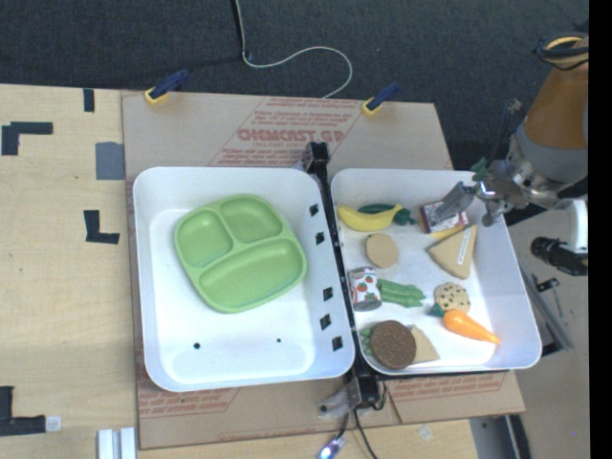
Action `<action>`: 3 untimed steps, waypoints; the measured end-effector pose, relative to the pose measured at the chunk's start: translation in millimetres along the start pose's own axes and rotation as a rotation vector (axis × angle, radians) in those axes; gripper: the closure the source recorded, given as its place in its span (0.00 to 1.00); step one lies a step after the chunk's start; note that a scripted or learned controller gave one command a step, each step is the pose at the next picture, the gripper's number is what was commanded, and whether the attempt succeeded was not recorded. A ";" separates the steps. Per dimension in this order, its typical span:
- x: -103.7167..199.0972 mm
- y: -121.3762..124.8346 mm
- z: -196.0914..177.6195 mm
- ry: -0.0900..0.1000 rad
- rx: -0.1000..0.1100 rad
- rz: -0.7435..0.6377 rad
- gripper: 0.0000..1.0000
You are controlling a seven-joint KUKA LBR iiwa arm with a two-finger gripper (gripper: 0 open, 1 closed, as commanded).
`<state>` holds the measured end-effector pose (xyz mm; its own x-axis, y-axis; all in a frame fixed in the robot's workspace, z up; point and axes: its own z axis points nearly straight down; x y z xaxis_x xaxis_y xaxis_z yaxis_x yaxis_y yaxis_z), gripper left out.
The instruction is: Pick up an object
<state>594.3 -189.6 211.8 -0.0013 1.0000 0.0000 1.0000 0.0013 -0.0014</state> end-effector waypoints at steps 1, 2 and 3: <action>28.6 -74.5 -74.3 0.001 0.001 -0.001 0.00; 65.2 -79.6 107.3 -0.013 -0.014 0.010 0.00; 139.9 -105.2 -49.3 0.000 -0.003 -0.004 0.00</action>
<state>488.9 -49.8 261.2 -0.0053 1.0000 0.0000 1.0000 0.0053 0.0012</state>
